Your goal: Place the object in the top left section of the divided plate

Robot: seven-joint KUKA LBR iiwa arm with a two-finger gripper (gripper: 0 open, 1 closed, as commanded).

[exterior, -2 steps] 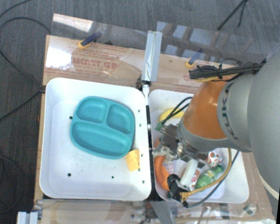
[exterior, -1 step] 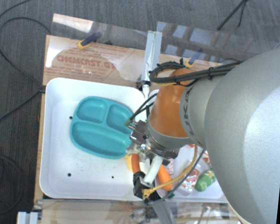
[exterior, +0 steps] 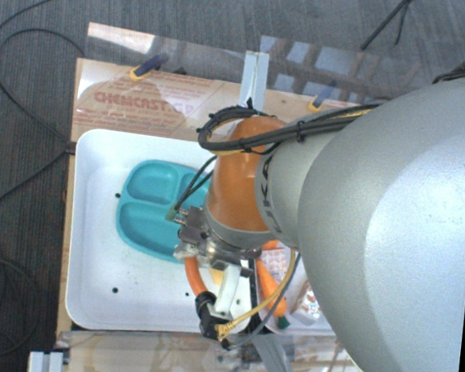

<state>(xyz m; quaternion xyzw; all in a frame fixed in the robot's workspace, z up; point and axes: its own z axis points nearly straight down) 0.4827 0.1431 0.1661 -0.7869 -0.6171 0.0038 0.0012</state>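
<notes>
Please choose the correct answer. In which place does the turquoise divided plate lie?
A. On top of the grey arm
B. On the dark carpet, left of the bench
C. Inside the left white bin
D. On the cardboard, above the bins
C: the turquoise divided plate rests flat on the floor of the left white bin, with its right part hidden behind the arm's orange band.
</notes>
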